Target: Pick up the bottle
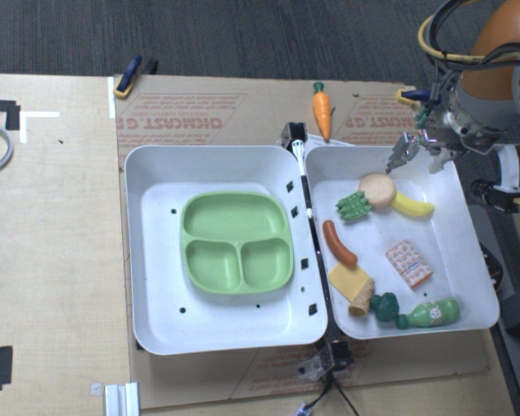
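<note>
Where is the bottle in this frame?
The green bottle lies on its side in the right bin's near-right corner, just right of the broccoli and below the cracker packet.

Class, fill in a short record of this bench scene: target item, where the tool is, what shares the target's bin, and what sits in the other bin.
target: green bottle, lying on its side at the right bin's near edge
tool: tool above that bin's far edge, apart from the bottle
same bin: banana, sausage, cheese wedge, pink cracker
left bin: green divided plate
outside bins: toy carrot on the cardboard
</note>
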